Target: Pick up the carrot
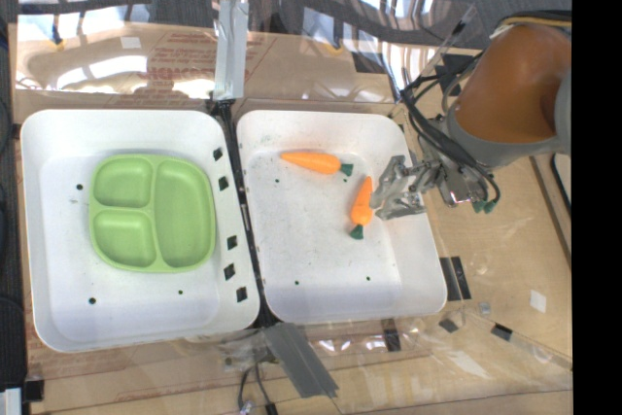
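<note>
Two carrots in the right bin, pincer parked right beside one of them.

The near carrot lies tilted just right of frame centre, touching or nearly touching the pincer's tip; can't tell if the pincer is wide or narrow, it's a blurry metal jumble. Second carrot sits above-left, apart. Right bin has lots of bare floor lower down. Green divided plate fills the left bin. Red print on the cardboard at the top is unreadable.
</note>
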`<state>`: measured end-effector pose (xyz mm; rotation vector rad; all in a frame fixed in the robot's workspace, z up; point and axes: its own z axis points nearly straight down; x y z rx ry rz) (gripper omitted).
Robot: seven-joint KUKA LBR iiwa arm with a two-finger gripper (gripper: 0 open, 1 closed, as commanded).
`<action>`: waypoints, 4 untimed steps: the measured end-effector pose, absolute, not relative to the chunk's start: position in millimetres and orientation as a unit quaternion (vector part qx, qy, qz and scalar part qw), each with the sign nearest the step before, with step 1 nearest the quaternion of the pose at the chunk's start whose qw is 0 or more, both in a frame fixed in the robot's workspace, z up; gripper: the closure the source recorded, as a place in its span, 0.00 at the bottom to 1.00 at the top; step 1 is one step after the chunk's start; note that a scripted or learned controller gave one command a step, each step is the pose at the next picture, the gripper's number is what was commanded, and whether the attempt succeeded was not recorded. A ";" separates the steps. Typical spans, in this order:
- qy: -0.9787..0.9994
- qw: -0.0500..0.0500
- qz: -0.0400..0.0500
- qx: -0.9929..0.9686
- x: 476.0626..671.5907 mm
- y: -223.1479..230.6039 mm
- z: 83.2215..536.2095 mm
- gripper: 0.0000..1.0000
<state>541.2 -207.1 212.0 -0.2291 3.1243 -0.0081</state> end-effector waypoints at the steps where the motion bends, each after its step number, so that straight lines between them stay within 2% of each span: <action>1: 0.997 0.002 -0.001 -0.074 540.1 -205.9 208.7 0.00; 2: 0.999 0.003 -0.001 -0.040 561.8 -210.5 93.7 0.00; 3: 0.999 0.005 -0.002 -0.042 564.1 -210.2 106.2 1.00; 4: 0.999 0.007 -0.003 -0.044 565.3 -209.7 116.7 1.00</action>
